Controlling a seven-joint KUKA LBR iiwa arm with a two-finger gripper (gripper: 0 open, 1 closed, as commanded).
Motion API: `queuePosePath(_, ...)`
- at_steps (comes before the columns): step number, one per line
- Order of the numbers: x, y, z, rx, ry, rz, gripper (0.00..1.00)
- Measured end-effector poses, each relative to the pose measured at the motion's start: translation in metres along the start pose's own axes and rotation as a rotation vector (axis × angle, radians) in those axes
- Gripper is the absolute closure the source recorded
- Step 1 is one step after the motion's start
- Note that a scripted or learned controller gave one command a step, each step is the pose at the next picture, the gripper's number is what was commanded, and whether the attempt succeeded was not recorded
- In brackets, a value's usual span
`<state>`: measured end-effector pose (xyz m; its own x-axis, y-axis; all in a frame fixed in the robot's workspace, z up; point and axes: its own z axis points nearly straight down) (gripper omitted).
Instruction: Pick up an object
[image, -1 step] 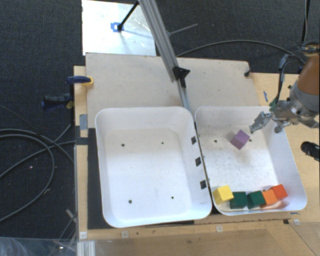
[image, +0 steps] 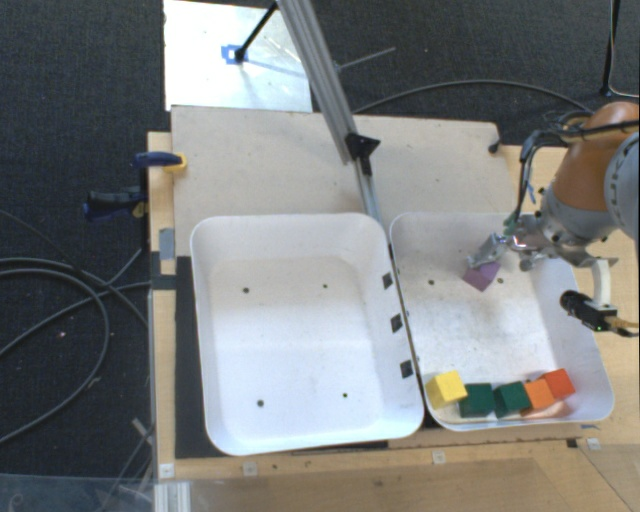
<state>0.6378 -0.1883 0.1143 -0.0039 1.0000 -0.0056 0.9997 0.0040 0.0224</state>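
Right bin (image: 585, 330), tool (image: 492, 253) gripping purple block (image: 482, 274)

Lab: clamped bench (image: 330, 165), floor cables (image: 60, 300).

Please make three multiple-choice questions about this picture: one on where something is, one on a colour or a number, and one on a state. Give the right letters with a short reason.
1. Where do the small blocks lie in a row?
A. Left bin, far edge
B. Right bin, near edge
C. On the bench, outside both bins

2. How many green blocks are in that row?
A. None
B. Two
C. Four

3. What is at the gripper?
A. A purple block
B. A yellow block
C. An orange block

Answers:
1 B: the row begins with the yellow block along the near wall of the right bin.
2 B: two green blocks lie side by side.
3 A: the purple block sits at the gripper.
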Motion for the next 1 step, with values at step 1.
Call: queuePosePath(1,0.0526,0.038,0.0224,0.014,0.007,-0.007,0.0)
